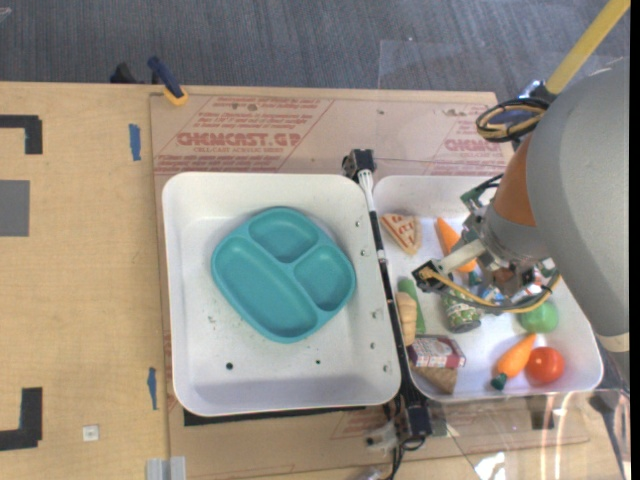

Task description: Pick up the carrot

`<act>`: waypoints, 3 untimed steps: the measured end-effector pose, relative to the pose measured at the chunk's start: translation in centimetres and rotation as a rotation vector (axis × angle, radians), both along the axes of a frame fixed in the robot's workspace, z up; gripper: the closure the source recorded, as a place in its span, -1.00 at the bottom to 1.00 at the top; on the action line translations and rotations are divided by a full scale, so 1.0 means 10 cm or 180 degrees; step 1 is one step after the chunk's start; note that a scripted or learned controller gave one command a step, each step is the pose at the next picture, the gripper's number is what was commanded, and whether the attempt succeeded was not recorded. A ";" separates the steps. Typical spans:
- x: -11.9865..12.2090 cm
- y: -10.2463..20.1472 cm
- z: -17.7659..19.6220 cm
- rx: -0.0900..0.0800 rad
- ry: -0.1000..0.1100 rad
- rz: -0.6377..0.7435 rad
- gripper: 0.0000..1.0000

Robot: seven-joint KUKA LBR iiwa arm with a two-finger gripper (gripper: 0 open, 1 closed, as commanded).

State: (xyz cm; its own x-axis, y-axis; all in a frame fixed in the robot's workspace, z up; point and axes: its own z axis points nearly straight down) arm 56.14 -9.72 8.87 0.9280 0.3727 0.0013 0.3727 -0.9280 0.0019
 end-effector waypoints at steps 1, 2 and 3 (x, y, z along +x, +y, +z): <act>0.00 0.00 0.11 -0.0003 0.0003 0.0021 1.00; 0.00 0.00 0.11 0.0000 0.0009 0.0020 -1.00; 0.42 0.02 -0.01 0.0003 0.0014 -0.0559 -1.00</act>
